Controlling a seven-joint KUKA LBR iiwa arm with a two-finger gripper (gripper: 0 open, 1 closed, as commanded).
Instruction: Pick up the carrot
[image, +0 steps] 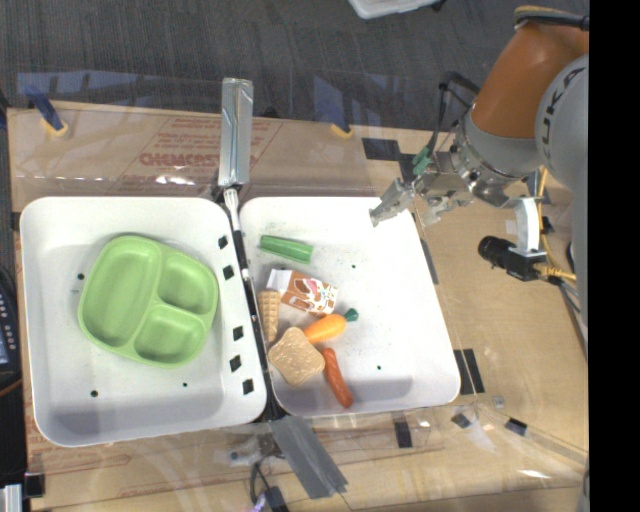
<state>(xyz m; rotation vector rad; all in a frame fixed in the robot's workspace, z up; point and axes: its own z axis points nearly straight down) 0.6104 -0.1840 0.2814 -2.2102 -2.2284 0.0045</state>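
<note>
Orange carrot (325, 328) in rt bin (410, 300), tip under toast (296, 357) | claw (385, 212) above far rim, grip state unclear

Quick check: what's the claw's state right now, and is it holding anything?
Claw: open or closed cannot be told; it sits above the right bin's far edge, apart from the carrot.

Looking like a robotics lab: two white bins (400, 390) sitting taped on a wooden bench (500, 330) below-left of the gripper (392, 207), toy food lying inside, cabling trailing behind it.
</note>
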